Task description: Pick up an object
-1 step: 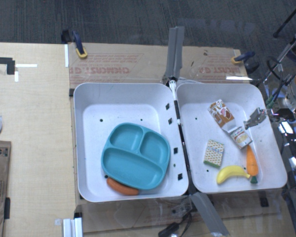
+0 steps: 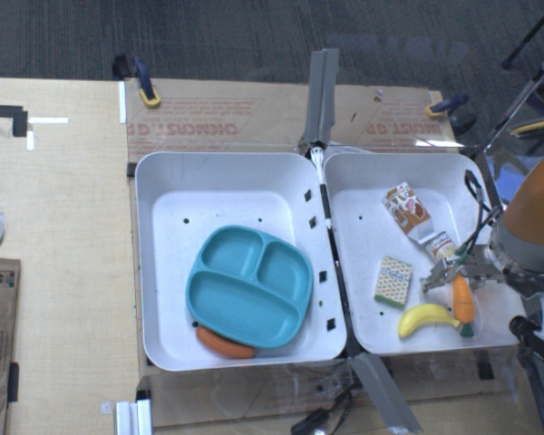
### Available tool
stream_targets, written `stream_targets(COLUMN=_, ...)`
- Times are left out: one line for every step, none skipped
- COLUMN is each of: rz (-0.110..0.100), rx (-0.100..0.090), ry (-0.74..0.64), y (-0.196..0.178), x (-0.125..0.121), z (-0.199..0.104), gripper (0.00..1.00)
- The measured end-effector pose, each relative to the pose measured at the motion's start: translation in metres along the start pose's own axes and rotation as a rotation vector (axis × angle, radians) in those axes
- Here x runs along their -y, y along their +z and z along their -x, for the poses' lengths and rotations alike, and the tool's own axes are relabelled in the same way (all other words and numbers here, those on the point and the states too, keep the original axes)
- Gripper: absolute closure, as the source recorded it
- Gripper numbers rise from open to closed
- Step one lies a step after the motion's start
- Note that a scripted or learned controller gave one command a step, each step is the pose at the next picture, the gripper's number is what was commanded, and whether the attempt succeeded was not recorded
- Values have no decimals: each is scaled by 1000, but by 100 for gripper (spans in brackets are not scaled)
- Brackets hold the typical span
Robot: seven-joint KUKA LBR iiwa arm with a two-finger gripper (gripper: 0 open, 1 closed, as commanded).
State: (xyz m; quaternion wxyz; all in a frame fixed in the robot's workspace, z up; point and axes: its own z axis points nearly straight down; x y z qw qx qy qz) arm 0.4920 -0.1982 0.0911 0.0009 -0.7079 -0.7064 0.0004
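In the right bin (image 2: 363,243), near its right side, the gripper (image 2: 446,275) hangs low over a cluster of things, with the arm (image 2: 530,216) coming in from the right edge. Whether the jaws are open or closed cannot be told from this slant. A toy carrot (image 2: 463,301) lies just below the gripper, beside a yellow banana (image 2: 425,319). A small checked packet (image 2: 394,282) sits to their left, and a snack wrapper (image 2: 412,213) lies farther back. In the left bin (image 2: 163,243), a teal divided plate (image 2: 250,285) rests tilted over an orange sausage (image 2: 224,345). Both bins stand on a pale wooden surface (image 2: 54,243).
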Motion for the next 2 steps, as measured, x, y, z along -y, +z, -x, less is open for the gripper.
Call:
stream_targets(rz=0, rx=0, ry=4, y=-9, x=0, z=1, gripper=100)
stream_targets(rz=1, rx=2, ry=-5, y=-128, x=-54, z=-24, gripper=100)
